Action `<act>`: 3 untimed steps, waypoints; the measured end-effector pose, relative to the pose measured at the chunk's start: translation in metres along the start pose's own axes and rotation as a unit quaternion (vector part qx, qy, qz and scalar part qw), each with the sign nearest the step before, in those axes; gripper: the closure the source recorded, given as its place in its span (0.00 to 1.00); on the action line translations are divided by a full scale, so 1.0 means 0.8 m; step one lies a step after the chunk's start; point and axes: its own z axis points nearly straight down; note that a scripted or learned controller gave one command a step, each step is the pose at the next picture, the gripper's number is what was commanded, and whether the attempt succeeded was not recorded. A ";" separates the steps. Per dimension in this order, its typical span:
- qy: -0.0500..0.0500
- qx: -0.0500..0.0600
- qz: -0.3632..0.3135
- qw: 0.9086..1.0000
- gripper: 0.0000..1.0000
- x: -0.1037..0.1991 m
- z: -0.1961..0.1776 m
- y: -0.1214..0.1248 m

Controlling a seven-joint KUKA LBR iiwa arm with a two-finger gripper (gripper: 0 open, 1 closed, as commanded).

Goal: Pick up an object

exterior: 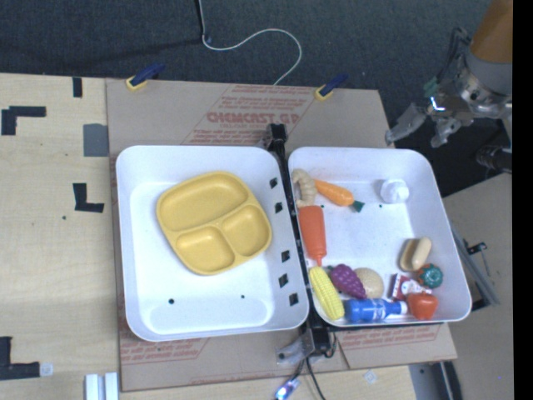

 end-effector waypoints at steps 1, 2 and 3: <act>-0.001 0.000 -0.001 1.000 1.00 0.000 -0.013 0.000; 0.000 -0.004 0.000 1.000 1.00 0.033 -0.126 -0.094; -0.001 -0.001 0.003 1.000 1.00 -0.008 -0.149 -0.196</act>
